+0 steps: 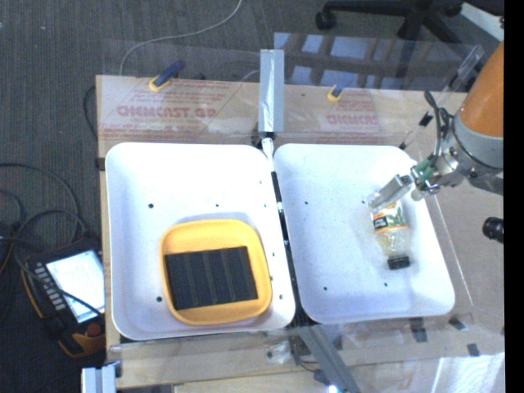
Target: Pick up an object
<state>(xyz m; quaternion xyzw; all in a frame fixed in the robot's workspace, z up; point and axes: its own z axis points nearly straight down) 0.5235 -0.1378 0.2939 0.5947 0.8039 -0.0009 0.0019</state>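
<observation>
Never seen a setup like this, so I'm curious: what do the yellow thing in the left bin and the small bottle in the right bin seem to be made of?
The yellow thing looks like moulded plastic, smooth and slightly glossy with rounded edges; its dark ribbed inset seems matte, perhaps rubber. The small bottle appears to be clear plastic: the white bin shows through its body, and it has a paper-like label and a dark cap.

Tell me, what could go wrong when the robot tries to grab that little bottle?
The small bottle lies on its side in the right bin, so it might roll or slip away from the gripper above its upper end. It also looks clear and smooth, which could make a grip slide off. It sits fairly near the bin's right wall, so a nudge could push it there.
</observation>
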